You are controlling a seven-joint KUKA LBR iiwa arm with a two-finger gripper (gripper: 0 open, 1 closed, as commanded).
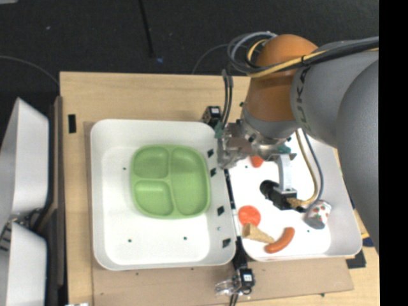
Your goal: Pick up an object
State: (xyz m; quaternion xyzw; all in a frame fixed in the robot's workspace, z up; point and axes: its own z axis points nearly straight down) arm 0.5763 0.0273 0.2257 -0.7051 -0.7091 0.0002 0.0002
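Grey arm (338,88) hangs over the right bin (341,238)

Grey arm and orange band stand highest, covering the bin's back half. Below them the claw (233,148) sits at the bin's left rim, against the divide. I cannot tell whether it is open or shut. Just to its right lies a small orange piece (256,162). Near the front rim, close together, are a red ball (249,215), a tan wedge (258,234) and an orange sausage (280,240). A speckled grey lump (317,215) lies apart. In the left bin (102,190), a green divided plate (171,180) has bare floor all round it.

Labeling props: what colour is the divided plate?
Plate is light green; camera view.
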